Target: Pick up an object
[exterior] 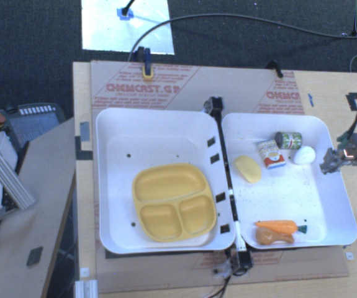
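A: Where is the gripper (pixel 328 164) at this moment?

B: At the 3 o'clock edge of the right bin (pixel 339 194), just at its rim. It is small and partly blurred — I cannot tell whether it is spread or closed, and nothing shows held in it.

A: Then what could it pick?

B: The nearest thing is the white egg (pixel 303 155), lying toward 9 o'clock from the gripper, only a little higher in the camera view. It sits just beside the rim, close to the gripper.

A: And past the egg?

B: A small can (pixel 289 140) on its side, touching or nearly touching the egg, its long axis running 3 to 9 o'clock. Below it is a red-and-white packet (pixel 271 153), then a pale yellow lemon-like piece (pixel 248 169) toward the divider.

A: Anything at the bottom?

B: An orange carrot (pixel 280 227) with its green end at 3 o'clock, resting against a tan piece (pixel 271 236) — well apart from the gripper, toward 7 o'clock.

A: And the left bin (pixel 113 141)?

B: It holds a yellow divided tray (pixel 173 200), far across.

A: So the likely move?

B: I judge a short reach toward 9 o'clock for the egg; being round and smooth, it may roll off against the can.
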Motion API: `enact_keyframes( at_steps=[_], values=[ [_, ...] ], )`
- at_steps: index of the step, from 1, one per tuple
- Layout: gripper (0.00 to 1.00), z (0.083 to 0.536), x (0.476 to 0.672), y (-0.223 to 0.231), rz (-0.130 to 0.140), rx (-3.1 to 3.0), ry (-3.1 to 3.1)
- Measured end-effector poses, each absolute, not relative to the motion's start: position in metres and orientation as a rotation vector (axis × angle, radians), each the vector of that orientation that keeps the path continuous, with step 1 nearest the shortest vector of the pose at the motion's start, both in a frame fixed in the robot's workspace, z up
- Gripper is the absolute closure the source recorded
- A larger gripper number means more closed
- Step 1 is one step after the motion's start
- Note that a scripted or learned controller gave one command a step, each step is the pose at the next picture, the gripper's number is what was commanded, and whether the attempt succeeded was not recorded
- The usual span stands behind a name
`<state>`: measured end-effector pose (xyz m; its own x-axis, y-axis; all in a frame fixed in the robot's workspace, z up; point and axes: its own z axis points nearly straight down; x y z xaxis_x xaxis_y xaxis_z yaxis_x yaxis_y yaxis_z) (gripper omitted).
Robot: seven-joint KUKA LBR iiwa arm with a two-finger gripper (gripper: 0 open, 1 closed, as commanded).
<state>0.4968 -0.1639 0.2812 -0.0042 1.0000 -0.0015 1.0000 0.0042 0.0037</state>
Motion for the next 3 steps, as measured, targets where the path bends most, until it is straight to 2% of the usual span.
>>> enact_keyframes(
  at_steps=[1,3],
  values=[
    [1.00,0.264,0.518,-0.114,0.003,2.211,2.231],
    [1.00,0.271,0.557,-0.020,0.005,2.211,2.230]
  ],
)
